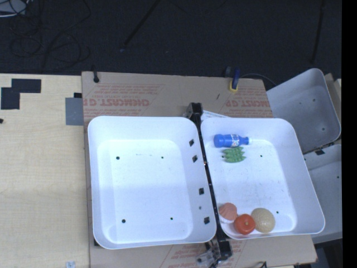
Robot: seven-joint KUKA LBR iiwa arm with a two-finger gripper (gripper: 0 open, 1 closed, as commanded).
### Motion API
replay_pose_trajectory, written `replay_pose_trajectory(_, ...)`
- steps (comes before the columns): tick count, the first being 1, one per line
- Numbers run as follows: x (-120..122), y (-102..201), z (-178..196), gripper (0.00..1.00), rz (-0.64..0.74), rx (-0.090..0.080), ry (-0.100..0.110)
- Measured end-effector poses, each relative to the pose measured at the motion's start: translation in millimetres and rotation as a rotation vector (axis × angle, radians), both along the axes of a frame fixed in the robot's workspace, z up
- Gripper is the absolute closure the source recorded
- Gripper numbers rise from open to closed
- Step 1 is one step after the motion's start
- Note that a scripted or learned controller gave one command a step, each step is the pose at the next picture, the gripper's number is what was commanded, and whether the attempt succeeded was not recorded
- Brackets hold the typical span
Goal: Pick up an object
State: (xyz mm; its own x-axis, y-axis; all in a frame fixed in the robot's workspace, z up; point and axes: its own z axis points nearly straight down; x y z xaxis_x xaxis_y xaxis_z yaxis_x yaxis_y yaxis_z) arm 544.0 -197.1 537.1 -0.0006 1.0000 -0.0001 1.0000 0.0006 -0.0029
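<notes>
In the right bin [290, 166] a blue bottle [230, 140] with a white cap lies on its side near the far wall. Just in front of it rests a small green leafy piece [234, 155]. At the near edge of the same bin sit a pale pink shell-like piece [227, 211], a red tomato-like ball [244, 224] and a tan round object [263, 219], close together.
The left bin [142, 180] stands beside the right one, joined by a black clipped divider [202, 172]. Both rest on a cardboard sheet [145, 96] on a wooden bench. A grey plate [307, 108] lies at the right. Cables run across the dark floor behind.
</notes>
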Motion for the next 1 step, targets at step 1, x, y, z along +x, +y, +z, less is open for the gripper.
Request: replay_pose_trajectory(1, 0.6, 0.2, 9.9, 1.0, 0.002, -0.001, 0.001)
